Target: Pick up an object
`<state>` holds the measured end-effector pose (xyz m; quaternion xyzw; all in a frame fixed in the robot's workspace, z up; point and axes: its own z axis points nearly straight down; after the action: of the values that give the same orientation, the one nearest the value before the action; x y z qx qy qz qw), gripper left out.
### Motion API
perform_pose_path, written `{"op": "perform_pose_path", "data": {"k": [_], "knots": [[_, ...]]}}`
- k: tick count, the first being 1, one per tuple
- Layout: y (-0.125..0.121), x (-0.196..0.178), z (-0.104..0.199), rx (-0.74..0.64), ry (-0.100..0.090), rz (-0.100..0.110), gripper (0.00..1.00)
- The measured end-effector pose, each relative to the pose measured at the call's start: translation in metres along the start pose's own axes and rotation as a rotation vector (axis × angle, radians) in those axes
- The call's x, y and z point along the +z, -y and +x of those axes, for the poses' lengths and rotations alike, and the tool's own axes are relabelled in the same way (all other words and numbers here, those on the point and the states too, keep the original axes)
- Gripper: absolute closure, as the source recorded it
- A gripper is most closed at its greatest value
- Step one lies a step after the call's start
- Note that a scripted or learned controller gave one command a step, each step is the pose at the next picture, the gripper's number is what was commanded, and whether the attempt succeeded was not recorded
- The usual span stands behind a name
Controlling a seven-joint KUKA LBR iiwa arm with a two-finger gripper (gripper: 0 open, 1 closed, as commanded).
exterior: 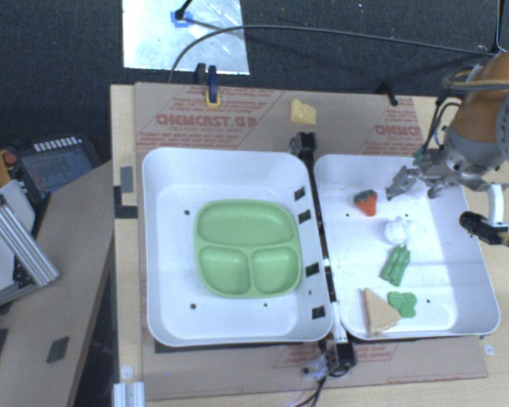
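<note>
The right bin (467, 270) holds several small toys. A red strawberry with a green top (366, 201) lies near its back left. A white lump (396, 229) sits below it, then a green pickle-like piece (395, 264), a small green leafy piece (403, 303) and a tan sandwich wedge (377, 311) at the front. My gripper (417, 183) hangs over the bin's back part, just right of the strawberry and above the white lump. It is open, with nothing between its fingers (398, 182).
The left bin (165, 227) carries a light green divided plate (246, 248). A yellow cheese-like block (303, 112) lies on the bench behind the bins. A black clamp strip (316, 227) joins the two bins. A cable (488, 227) trails off the arm at the right.
</note>
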<state>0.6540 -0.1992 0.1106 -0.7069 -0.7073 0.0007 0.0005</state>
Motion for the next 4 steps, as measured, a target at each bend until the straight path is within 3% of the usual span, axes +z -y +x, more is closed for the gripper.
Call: {"op": "perform_pose_path", "data": {"k": [1, 3, 4], "knots": [[-0.003, -0.015, 0.0, -0.002, 0.002, -0.009, 1.0], [-0.003, -0.132, 0.003, -0.005, 0.002, -0.011, 1.0], [-0.004, -0.17, 0.003, -0.004, 0.002, -0.008, 1.0]]}}
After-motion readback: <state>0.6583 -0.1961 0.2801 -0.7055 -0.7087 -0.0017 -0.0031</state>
